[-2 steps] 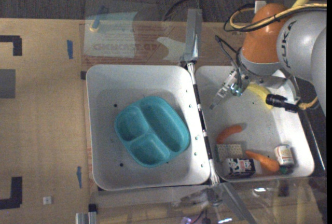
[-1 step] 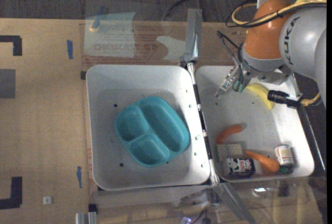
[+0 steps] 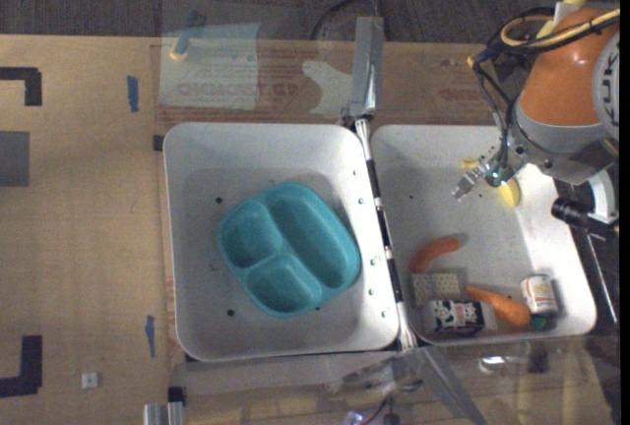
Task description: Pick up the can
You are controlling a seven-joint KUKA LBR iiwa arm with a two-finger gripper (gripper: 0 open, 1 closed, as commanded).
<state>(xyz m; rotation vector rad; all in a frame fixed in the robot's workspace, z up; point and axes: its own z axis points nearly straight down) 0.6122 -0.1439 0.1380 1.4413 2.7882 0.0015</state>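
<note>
Along the near edge of the right bin lies a row of small things: a black-and-white carton with a cow pattern near the near left corner, a grey sponge just behind it, an orange carrot beside them, and the can at the near right corner, white with a red label whose writing is too small to read. A dark green bit touches the can's near side. Farther in, an orange sausage-shaped piece lies toward the left wall.

In the left bin, a teal divided plate rests about the middle.

Toward the far right of the right bin, the gripper hangs over the floor beside a yellow thing, well apart from the can; whether it is wide or narrow cannot be told. Beyond the bins, a clear sheet bears faint, unreadable lettering.
</note>
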